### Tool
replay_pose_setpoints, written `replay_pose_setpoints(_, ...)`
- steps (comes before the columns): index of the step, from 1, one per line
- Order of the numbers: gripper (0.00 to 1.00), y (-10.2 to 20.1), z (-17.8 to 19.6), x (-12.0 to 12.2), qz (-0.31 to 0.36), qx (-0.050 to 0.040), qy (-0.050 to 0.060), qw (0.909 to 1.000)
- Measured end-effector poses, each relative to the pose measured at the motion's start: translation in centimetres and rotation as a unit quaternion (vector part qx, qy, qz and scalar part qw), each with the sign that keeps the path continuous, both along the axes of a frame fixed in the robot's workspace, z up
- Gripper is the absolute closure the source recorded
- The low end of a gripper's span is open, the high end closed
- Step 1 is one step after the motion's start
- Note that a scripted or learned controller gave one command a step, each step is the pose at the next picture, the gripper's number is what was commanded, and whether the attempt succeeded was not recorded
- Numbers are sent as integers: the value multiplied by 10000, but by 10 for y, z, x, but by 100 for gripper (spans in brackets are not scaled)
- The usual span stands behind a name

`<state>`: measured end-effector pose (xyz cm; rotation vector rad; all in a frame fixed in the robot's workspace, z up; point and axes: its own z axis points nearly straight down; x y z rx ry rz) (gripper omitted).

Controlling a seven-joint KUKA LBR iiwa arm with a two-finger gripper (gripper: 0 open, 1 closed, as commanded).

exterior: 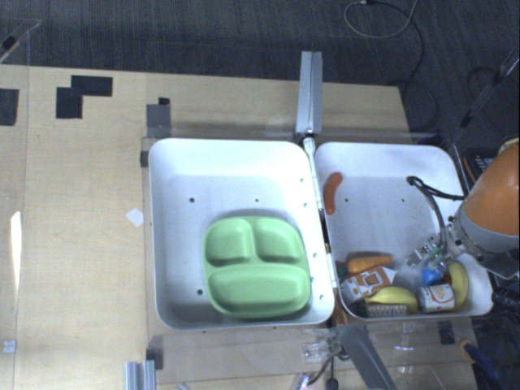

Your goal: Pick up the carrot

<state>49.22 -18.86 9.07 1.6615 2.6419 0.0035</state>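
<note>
The carrot [370, 262] is a short orange piece lying flat near the front of the right bin [382, 218], just behind a small printed carton [367, 283]. My gripper [431, 255] hangs low over the right side of that bin, a short way to the right of the carrot and apart from it. It sits just above a blue item [432, 276] and a small can [437, 297]. Nothing shows between the gripper and the carrot.
An orange-red sausage [332, 192] lies along the right bin's left wall. Two bananas [390, 296] [460, 283] lie at the front, by the carton and the can. The left bin [187, 218] holds a green divided plate [256, 265]. A black cable [431, 193] loops from the wrist.
</note>
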Motion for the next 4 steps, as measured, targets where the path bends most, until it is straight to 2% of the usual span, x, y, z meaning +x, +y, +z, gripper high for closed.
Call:
replay_pose_setpoints(1,100,0,12,3,8,-11,-41,10000)
replay_pose_setpoints(2,100,-16,0,1,1729,1,17,9849)
replay_pose_setpoints(3,100,13,1,1,3859,-76,16,9225)
replay_pose_setpoints(4,100,31,1,3,5490,-117,20,8357)
